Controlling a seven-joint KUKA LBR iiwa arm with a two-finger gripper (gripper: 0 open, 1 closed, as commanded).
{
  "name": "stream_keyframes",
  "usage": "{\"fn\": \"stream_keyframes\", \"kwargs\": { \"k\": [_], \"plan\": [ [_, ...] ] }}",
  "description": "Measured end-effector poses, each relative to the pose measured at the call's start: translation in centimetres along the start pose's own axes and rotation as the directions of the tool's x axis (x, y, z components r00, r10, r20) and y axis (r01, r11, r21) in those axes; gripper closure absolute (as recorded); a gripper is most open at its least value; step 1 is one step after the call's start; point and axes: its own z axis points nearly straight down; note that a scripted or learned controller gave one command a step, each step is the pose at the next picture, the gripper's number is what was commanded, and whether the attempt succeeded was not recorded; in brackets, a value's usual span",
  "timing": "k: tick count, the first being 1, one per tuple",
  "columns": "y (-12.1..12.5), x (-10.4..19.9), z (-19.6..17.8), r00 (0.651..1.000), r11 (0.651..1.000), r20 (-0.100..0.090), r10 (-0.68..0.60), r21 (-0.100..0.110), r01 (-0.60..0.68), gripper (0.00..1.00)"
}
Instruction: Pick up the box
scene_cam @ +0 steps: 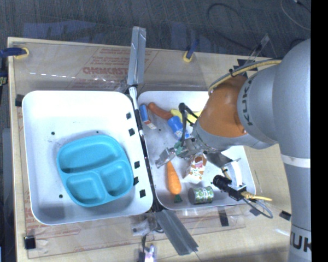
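The left bin [38, 146] lies well to the left of the claw and holds a blue three-compartment tray [95, 169]. Between the bins runs a dark divider [139, 146]. In the right bin [153, 190], an orange carrot [173, 179] lies just below and left of the claw. The claw [181, 149] hangs low over the bin's middle; whether it is released or clenched cannot be told. The box [197, 168], a small white-and-red carton, stands just to the claw's lower right, not seen between its fingers. A green can [201, 195] lies below the box. A blue bottle [176, 125] lies just above the claw, and the orange band [224, 113] rises to its upper right.
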Motion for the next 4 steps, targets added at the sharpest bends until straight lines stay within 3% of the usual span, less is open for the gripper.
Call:
{"fn": "stream_keyframes", "kwargs": {
  "k": [1, 2, 3, 4],
  "plan": [
    [5.0, -2.9, 1.0, 1.000, 1.000, 0.002, 0.016, -0.002, -0.016, 0.00],
    [11.0, -5.4, 1.5, 1.000, 1.000, -0.006, -0.003, 0.024, 0.003, 0.00],
    [11.3, -5.2, 0.4, 1.000, 1.000, -0.003, -0.012, 0.018, 0.012, 1.00],
    [12.3, -4.4, -11.0, 0.999, 0.999, 0.002, 0.039, -0.005, -0.039, 1.00]
  ]
}}
